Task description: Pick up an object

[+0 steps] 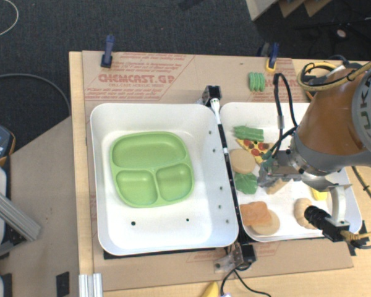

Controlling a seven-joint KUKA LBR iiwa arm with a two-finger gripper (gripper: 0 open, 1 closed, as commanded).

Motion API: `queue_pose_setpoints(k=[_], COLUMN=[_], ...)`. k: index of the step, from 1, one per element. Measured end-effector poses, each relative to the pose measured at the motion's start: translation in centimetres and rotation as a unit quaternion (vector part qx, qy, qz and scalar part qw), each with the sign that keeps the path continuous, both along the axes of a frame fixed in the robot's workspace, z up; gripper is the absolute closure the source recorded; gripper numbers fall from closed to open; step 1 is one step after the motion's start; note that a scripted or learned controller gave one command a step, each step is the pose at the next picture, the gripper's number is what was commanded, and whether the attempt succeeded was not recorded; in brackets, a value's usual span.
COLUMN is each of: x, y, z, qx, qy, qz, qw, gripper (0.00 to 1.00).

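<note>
My gripper (267, 179) hangs low in the right bin (295, 232), under the orange and grey wrist. It sits over the middle of that bin, right beside a green toy piece (245, 183). Around it lie a round tan bun (241, 161), a pizza slice (253, 146), a green bean-like piece (247, 132), and an orange-and-tan sandwich piece (260, 217) at the front. A pale round item (302, 210) lies at the right front. The arm hides the bin's right half.
The left bin (105, 166) holds a green divided plate (151, 167). A green toy (256, 81) lies on the cardboard behind the right bin. A black divider bar (222, 150) runs between the bins. Cables trail along the right side.
</note>
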State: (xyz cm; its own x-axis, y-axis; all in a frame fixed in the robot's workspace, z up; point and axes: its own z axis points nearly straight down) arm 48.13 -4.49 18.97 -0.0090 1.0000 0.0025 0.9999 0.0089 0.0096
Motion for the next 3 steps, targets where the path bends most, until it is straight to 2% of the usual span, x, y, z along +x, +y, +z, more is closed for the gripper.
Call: queue_pose_setpoints(k=[1,2,3], x=[0.1,0.0,-0.3], y=[8.8,9.2,12.8], z=[10.8,25.9,17.9], qx=[0.0015,0.0006,-0.0016], qy=[-0.002,-0.005,0.009], qz=[0.001,-0.003,-0.003], qw=[1.0000,1.0000,1.0000], gripper=[1.00,1.00,1.00])
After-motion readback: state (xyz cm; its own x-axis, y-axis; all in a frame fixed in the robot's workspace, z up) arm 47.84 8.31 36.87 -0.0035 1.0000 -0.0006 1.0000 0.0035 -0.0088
